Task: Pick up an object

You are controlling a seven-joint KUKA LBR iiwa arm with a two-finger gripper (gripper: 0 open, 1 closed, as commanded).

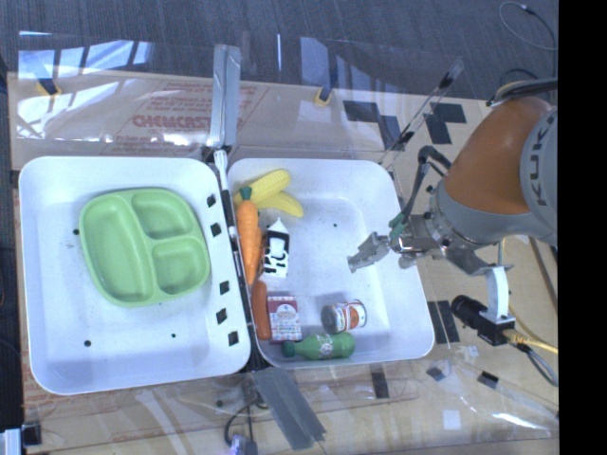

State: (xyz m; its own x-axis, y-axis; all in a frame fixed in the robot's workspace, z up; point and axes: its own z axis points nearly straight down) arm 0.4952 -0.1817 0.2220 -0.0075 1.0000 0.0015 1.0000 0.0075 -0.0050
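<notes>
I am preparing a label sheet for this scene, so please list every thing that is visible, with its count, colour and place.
bins: two, white, side by side on the bench
divided plate: one, green, in the left bin
bananas: two, yellow, right bin, far left corner
carrot: one, orange, along the right bin's left wall
carton: one, black and white, beside the carrot
box: one, red, near left
can: one, red label, lying near the front
bottle: one, green, lying at the front wall
end effector: one, grey, over the right bin

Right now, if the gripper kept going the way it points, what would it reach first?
The gripper points left across the right bin. Bare floor lies ahead, then probably the black-and-white carton beside the carrot; its height is unclear.
</notes>
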